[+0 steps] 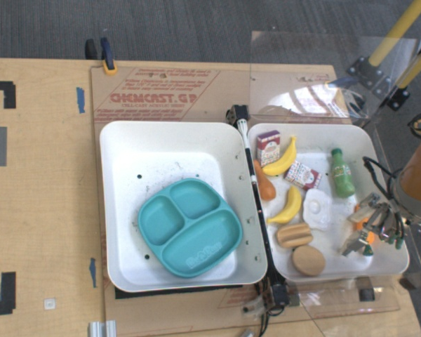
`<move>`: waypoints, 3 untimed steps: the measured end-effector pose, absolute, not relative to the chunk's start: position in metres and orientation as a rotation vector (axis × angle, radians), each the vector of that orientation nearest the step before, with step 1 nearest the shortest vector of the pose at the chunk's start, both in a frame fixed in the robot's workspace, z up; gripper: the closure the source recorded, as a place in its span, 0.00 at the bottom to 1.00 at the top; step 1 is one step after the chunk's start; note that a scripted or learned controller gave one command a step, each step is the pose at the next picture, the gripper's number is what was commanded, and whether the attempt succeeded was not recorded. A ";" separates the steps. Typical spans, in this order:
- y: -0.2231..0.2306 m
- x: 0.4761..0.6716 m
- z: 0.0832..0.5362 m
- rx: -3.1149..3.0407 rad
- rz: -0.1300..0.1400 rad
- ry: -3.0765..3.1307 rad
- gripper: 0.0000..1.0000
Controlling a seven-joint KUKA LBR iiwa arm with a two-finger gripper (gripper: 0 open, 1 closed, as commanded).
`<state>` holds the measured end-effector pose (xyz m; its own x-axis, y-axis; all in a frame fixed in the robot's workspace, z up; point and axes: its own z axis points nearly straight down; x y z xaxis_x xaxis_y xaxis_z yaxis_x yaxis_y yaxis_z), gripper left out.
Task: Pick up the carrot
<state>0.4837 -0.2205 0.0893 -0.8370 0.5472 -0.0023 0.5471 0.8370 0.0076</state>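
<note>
Gripper (368, 232) away from carrot (265, 185)
Jaw state unclear; carrot lies well left of them, against bin wall: approach from inside.

wooden bench (42, 209) – two white bins (119, 188) on cardboard sheet (161, 90).

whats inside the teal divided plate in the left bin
The teal plate sits in the left bin; all three of its compartments show bare, with no food in them. What lies beneath the plate is covered.
</note>
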 end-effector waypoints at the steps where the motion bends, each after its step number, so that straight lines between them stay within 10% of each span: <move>1: -0.204 0.484 0.089 0.419 -0.005 3.100 0.00; 2: -0.204 0.490 0.103 0.424 -0.005 3.075 1.00; 3: -0.203 0.489 0.102 0.422 -0.003 3.077 0.00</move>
<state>0.4892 -0.2030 0.1019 -0.9625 0.2690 -0.0354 0.2690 0.9631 0.0027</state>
